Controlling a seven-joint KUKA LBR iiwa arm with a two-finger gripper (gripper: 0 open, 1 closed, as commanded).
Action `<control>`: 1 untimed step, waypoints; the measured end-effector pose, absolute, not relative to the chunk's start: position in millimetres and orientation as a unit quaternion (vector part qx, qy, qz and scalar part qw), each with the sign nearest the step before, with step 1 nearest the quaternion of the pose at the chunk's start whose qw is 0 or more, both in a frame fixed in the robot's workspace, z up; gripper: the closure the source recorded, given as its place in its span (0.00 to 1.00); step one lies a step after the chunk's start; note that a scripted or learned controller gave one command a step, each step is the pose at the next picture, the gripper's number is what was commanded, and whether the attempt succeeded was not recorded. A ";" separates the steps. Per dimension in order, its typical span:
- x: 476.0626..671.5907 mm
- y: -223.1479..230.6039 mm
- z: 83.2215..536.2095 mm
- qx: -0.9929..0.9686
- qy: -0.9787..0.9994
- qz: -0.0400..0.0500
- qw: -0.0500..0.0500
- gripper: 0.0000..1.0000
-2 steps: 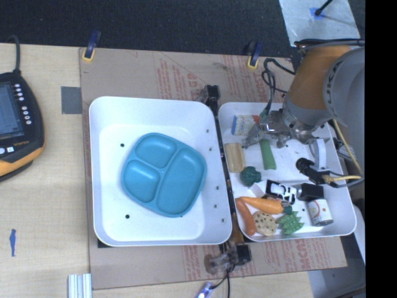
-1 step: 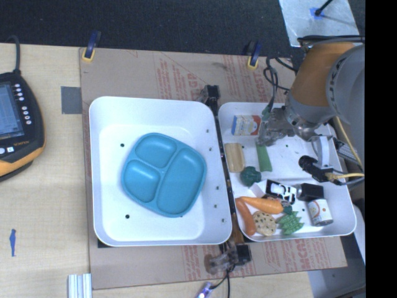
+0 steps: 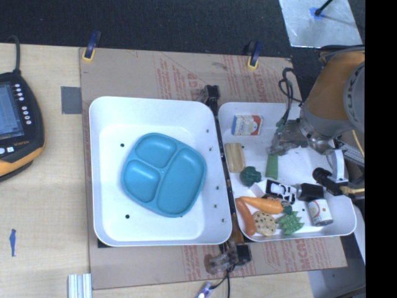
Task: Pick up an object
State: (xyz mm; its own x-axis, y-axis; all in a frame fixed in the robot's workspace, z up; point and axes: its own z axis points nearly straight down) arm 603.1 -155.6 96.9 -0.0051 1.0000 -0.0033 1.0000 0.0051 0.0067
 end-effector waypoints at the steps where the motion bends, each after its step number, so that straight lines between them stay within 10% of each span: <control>1: 599.9 -155.1 92.1 0.706 0.709 -0.002 -0.001 0.00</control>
State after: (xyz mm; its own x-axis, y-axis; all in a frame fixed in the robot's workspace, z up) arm 599.9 -155.1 92.1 -0.0041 1.0000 -0.0014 1.0000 0.0041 -0.0030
